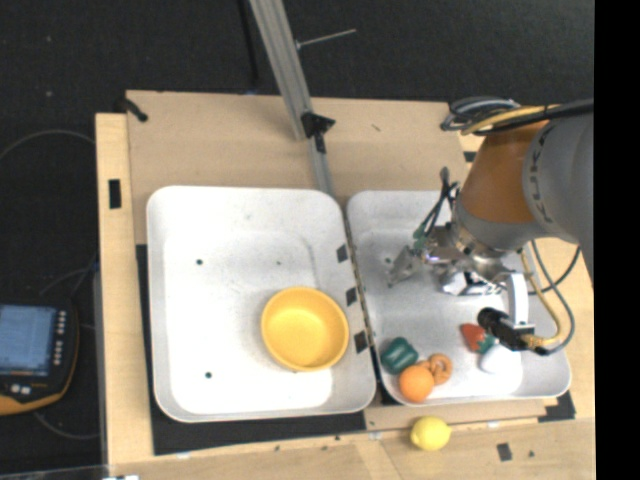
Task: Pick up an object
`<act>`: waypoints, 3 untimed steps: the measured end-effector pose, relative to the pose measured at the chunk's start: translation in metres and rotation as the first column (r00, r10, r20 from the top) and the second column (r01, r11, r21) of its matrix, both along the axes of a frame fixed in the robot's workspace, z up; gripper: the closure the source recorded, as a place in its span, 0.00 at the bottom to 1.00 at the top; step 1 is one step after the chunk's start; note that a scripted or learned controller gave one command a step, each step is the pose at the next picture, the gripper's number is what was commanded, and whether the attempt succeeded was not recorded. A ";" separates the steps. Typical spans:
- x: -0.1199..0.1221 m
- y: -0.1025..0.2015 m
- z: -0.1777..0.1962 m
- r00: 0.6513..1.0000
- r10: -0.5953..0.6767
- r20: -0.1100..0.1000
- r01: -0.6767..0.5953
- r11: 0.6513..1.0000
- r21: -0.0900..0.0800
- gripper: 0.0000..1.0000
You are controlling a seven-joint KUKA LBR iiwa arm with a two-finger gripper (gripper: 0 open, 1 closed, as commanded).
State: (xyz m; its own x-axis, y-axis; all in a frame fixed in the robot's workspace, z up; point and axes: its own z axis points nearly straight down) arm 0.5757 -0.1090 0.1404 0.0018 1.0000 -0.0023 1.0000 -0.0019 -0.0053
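Fingers (462,280) hang low in the right bin (400,218), their spread impossible to tell from above

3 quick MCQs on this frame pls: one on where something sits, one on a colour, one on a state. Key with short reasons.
1. Where is the yellow bowl?
A. left bin
B. right bin
C. bare bench

2. What colour is the small block beside the orange?
A. purple
B. white
C. green

3. How does the lemon lie?
A. inside the bowl
B. on the bench outside both bins
C. on top of the orange

Key: 1 A, the bowl rests near the left bin's front right corner. 2 C, it shows dark green. 3 B, it sits past the right bin's front rim.
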 end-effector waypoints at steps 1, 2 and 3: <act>-0.001 -0.002 -0.042 1.000 0.000 0.002 0.000 1.000 -0.001 0.00; 0.001 -0.002 -0.029 1.000 -0.006 0.009 0.006 1.000 0.003 1.00; 0.006 -0.005 0.015 1.000 -0.001 0.011 0.001 1.000 0.002 1.00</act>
